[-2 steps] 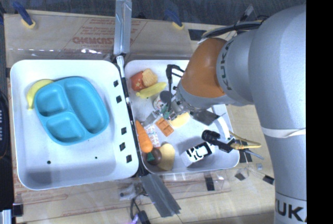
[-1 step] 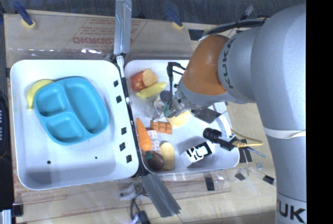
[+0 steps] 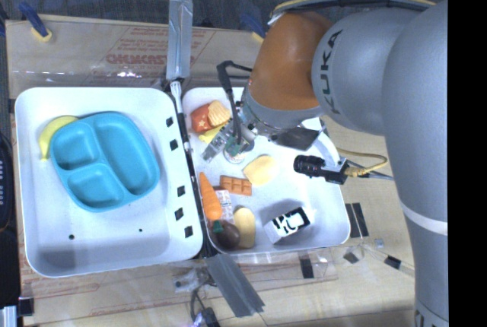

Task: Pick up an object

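hovering my hand [image 3: 230,141] low over the right bin [image 3: 335,200], can't tell how open it is, and i don't see anything gripped, so i'd say the pick isn't done yet. closest candidates: pale yellow piece [image 3: 259,169], brown waffle [image 3: 235,185], carrot [image 3: 210,198]. left bin [image 3: 34,242] holds a blue tray [image 3: 106,160] and banana [image 3: 52,131].

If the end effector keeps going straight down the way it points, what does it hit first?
Probably the right bin's floor, in the gap between the orange-red toy and the pale yellow piece. The end effector may clip either; depth is unclear from this view.
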Controlling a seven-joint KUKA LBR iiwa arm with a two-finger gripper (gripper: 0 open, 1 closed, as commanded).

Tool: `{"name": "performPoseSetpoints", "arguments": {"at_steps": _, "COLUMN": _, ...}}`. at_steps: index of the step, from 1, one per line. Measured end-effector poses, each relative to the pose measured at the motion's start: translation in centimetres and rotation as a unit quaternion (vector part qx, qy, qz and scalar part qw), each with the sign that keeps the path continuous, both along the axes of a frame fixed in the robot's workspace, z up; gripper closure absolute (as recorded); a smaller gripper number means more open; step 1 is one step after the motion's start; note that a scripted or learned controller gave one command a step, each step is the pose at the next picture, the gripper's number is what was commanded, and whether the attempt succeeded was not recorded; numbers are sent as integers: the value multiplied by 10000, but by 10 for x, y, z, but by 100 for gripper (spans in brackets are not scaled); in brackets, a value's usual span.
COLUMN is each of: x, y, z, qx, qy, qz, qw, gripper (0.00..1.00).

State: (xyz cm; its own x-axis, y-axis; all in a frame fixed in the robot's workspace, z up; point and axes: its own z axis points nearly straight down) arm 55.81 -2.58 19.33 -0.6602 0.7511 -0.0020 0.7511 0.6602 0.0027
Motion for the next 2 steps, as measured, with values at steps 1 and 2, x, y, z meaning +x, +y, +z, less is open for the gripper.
{"name": "performPoseSetpoints", "arguments": {"at_steps": 1, "x": -29, "y": -46, "z": 123, "qx": -18, "qy": -39, "qz": 529, "qw": 9986, "gripper": 100}}
{"name": "performPoseSetpoints", "arguments": {"at_steps": 2, "x": -30, "y": -45, "z": 119, "qx": -10, "qy": 3, "qz": 535, "qw": 9986, "gripper": 0}}
